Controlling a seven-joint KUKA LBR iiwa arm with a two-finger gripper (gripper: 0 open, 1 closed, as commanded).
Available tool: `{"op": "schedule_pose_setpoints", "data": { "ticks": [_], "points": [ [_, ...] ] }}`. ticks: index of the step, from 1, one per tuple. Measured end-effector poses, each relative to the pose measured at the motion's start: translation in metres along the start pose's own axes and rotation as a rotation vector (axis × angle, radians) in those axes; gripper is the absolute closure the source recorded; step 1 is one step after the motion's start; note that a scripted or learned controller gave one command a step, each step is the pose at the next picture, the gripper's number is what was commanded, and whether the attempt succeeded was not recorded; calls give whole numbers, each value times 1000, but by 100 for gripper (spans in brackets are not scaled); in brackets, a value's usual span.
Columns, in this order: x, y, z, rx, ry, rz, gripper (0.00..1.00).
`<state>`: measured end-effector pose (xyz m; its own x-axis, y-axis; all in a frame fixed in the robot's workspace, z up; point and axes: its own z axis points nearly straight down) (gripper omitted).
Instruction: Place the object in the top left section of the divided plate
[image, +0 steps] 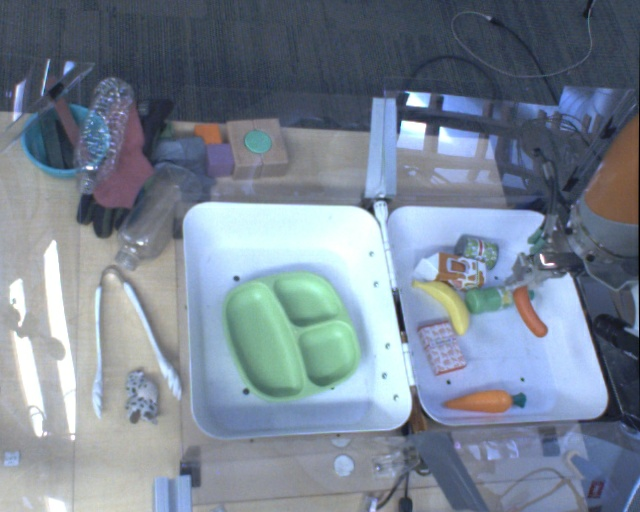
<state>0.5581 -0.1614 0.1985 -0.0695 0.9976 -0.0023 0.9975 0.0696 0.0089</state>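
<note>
1. Green divided plate (290, 333) in the left bin (210, 240), lower middle of frame.
2. Yellow banana (447, 304), red packet (440, 347), carrot (484, 402), can (476, 248) in the right bin (590, 400).
3. Gripper (532, 268) at right, beside a green bottle (488, 300) and sausage (530, 313); finger state impossible to tell.

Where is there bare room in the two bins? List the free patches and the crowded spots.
Left bin: a bare white border all round the green plate, widest along the top. The plate's three sections are bare too. Right bin: free floor between the red packet and the carrot. Crowded around the banana, can and the tool.
</note>
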Motion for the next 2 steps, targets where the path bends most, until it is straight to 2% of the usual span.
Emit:
{"op": "schedule_pose_setpoints", "data": {
  "ticks": [1, 2],
  "points": [
    [99, 31, 13, 2, 2, -190, 100],
    [170, 60, 1, 1, 3, -211, 100]
  ]
}}
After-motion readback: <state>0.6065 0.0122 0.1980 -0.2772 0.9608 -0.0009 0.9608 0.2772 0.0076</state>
